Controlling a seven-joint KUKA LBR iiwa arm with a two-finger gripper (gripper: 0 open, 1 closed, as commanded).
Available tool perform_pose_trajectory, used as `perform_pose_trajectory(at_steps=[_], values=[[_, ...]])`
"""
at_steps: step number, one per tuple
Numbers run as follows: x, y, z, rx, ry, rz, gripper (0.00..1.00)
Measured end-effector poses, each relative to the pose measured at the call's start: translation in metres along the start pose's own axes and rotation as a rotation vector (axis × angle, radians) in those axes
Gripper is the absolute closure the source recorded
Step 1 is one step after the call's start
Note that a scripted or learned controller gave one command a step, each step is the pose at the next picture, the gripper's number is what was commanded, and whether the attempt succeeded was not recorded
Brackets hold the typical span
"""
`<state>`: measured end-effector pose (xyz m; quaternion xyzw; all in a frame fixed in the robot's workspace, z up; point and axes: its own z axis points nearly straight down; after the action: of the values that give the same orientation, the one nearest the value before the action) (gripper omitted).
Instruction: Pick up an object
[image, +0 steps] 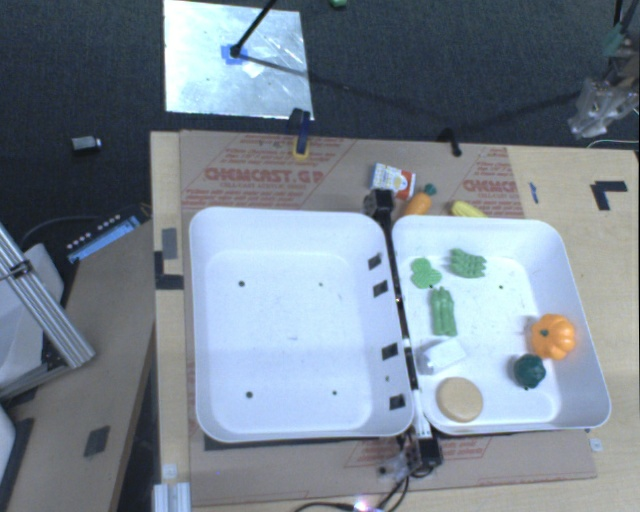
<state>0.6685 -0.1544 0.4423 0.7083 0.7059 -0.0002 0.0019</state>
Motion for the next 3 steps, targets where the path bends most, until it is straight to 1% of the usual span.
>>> perform_pose_trajectory(at_steps=[1, 3], values=[[-0.056, -0.001, 0.011, 0.000, 0.000, 0.000, 1.00], [-0.052, 0.001, -0.046, -0.003, 0.000, -0.008, 1.00]])
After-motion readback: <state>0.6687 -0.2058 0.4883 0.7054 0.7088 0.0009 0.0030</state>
